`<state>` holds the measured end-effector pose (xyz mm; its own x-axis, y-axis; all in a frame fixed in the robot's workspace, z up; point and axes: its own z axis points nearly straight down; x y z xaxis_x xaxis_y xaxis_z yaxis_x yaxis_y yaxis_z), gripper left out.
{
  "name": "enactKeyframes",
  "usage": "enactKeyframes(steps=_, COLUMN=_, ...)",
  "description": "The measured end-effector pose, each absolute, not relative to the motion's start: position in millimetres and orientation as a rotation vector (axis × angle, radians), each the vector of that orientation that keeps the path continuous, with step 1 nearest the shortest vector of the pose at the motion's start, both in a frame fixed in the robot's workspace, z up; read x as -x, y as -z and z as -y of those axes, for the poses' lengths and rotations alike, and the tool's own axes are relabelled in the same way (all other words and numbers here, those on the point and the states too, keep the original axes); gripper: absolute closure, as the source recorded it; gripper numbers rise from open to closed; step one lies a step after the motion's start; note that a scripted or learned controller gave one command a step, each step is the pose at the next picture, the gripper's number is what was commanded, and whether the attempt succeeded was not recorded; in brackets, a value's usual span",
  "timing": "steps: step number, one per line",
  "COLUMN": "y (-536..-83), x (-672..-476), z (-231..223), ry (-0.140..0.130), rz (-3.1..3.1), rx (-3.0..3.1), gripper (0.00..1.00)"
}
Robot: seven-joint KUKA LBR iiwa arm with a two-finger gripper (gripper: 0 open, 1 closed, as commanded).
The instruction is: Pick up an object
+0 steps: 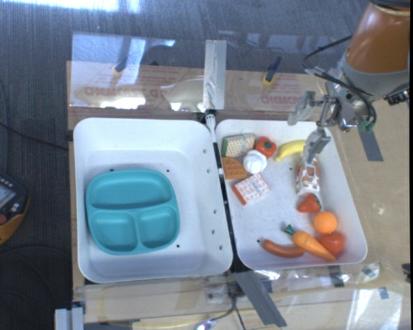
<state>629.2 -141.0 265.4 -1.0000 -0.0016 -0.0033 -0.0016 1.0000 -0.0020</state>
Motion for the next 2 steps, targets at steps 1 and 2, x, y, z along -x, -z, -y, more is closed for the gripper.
enactKeyframes(steps=1, y=-117, x=-646.9, z=160, ry=0.006, rz=-3.129, rx=0.196, gripper=0.0)
enactKeyframes(steps=2, y=-91, x=-572.1, z=169, ry=0.009, rz=-3.12, rx=0.248, gripper=0.0)
